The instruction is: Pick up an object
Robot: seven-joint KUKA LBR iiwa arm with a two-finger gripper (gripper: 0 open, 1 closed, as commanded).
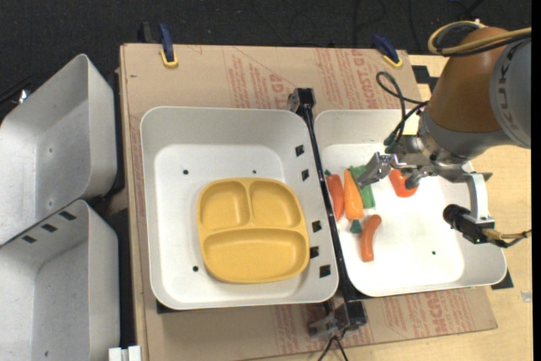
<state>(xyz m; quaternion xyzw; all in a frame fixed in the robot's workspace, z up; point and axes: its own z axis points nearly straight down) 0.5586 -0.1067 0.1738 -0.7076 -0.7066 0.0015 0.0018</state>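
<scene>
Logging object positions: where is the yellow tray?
The yellow tray lies in the left bin, left of the divider, apart from the carrots in the right bin.

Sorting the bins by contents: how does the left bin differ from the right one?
The left bin holds one yellow divided tray; the right bin holds several small orange and green toy vegetables. The gripper hangs over the right bin, not the left bin. Both are shallow, white and square, set side by side.
</scene>
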